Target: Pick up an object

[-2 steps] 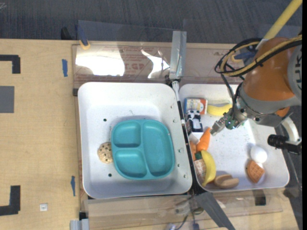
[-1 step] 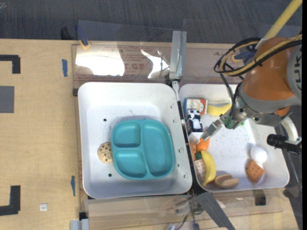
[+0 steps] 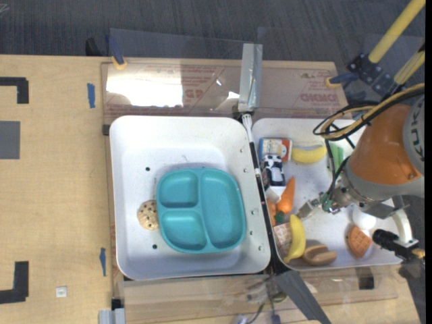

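Your arm (image 3: pixel 388 150) comes in from the right and hangs over the right bin (image 3: pixel 307 130), its orange band covering that bin's right side. The gripper (image 3: pixel 317 206) sits low over the middle of the bin floor, pointing left toward the cluster of items along the bin's left wall. You cannot tell from this angle how far apart its tips are: the end is small and blurred against the white floor, and nothing can be made out between them. It appears close to the carrot (image 3: pixel 287 196) without clearly touching it.

In the right bin you have, from top to bottom along the left wall: a small carton (image 3: pixel 273 148) with a blue and red face, a dark box (image 3: pixel 275 174) just below it, the carrot tilted with its tip up, and a banana (image 3: pixel 295 237) curving down to the front edge. A second yellow piece (image 3: pixel 308 155) lies beside the carton. A brown bun (image 3: pixel 318 254) rests at the front, touching the banana's lower end. A round orange pastry (image 3: pixel 358 241) lies toward the front right, near the arm's body.

In the left bin (image 3: pixel 135 140) you have a teal tray (image 3: pixel 201 209) with three compartments, and a cookie (image 3: pixel 148 214) touching its left edge.
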### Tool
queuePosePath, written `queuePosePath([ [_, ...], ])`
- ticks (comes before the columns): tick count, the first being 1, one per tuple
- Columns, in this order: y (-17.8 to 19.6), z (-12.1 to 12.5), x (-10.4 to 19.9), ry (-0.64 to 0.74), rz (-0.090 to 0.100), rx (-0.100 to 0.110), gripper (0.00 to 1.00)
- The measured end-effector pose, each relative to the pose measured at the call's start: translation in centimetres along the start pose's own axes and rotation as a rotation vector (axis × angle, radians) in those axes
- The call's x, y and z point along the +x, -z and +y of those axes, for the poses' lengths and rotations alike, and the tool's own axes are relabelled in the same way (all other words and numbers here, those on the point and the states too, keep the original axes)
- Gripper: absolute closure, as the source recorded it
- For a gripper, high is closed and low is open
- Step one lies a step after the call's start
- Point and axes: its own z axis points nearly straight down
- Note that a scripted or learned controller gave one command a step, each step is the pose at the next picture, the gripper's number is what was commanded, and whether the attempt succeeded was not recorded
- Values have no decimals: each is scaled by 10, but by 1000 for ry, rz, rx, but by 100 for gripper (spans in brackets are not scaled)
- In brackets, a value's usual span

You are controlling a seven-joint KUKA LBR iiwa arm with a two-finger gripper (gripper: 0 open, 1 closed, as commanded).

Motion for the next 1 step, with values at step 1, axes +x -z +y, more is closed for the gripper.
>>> queuePosePath([
  [1,29,21,-16,107,2,1,0],
])
